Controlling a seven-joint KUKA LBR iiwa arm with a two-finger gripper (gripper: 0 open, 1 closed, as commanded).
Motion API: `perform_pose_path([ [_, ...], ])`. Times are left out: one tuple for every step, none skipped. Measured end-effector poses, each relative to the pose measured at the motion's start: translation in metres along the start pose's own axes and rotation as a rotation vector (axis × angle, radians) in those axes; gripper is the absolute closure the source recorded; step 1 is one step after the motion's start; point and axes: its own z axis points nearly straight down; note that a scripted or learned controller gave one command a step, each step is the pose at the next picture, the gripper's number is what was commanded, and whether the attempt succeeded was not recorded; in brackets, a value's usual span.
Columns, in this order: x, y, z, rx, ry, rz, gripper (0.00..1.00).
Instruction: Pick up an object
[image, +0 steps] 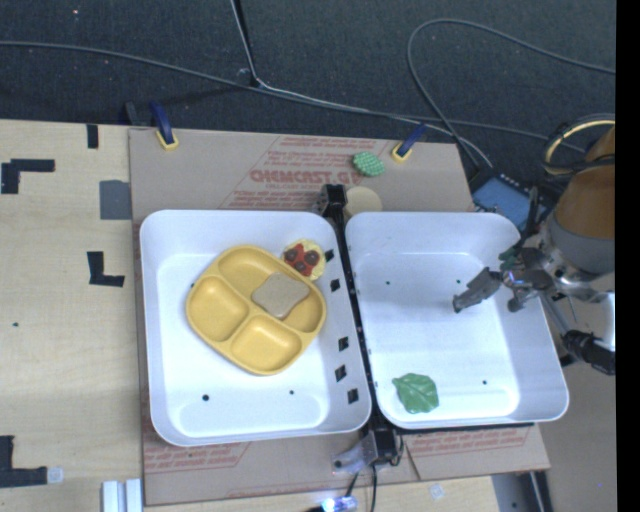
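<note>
Two white bins sit side by side on the bench: the left bin (165, 330) and the right bin (540, 395). The left bin holds one yellow plate (215, 305) with three compartments, lying at a slant near the bin's middle. One flat tan slice of toast (279, 294) rests on the plate, straddling the ridges where the compartments meet. One small red-and-dark toy (303, 258), too small to make out further, lies at the plate's far right edge, touching or just overlapping its rim. The right bin holds one green leaf (415, 392), a crinkled, roughly round piece, lighter green in places with a ragged edge, lying flat on the bin floor near the near wall, left of the middle. One gripper (490, 288) reaches in over the right bin's right side, well apart from the leaf and farther from the camera; one dark finger (475, 293) points left over the bare floor, and nothing lies between the fingers. Whether the fingers are spread or closed cannot be told from this angle. Beyond the bins, one small green dotted object (368, 163) lies on the cardboard sheet (200, 170), and two clips, a left clip (163, 128) and a right clip (408, 145), pin the sheet's far edge.
</note>
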Motion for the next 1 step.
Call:
perform_pose_path([
  [0.0001, 0.0026, -0.0049, -0.01, -0.002, -0.003, 0.0],
])
